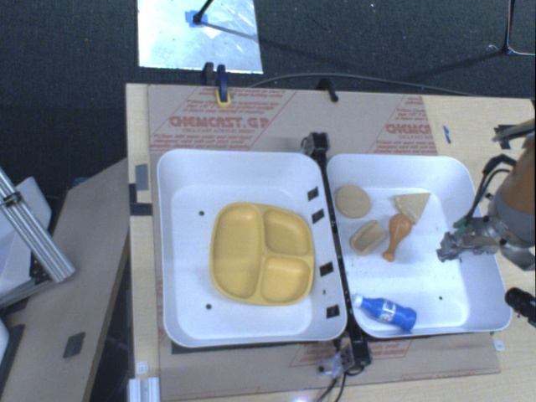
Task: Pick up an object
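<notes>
The right bin (pixel 444 174) holds a round tan cookie (pixel 353 200), a pale bread slice (pixel 411 205), a tan oval piece (pixel 367 237), an orange chicken drumstick (pixel 397 235) and a blue bottle (pixel 389 311) lying near its front left corner. My gripper (pixel 453 249) hangs over the right bin's right side, to the right of the drumstick and apart from it. Nothing shows between its fingers. The arm comes in from the right edge.
The left bin (pixel 188 182) holds a yellow divided plate (pixel 261 253). A black divider with clips (pixel 328 233) runs between the bins. Cardboard lies under both bins, and a metal rail (pixel 33 233) stands at the far left.
</notes>
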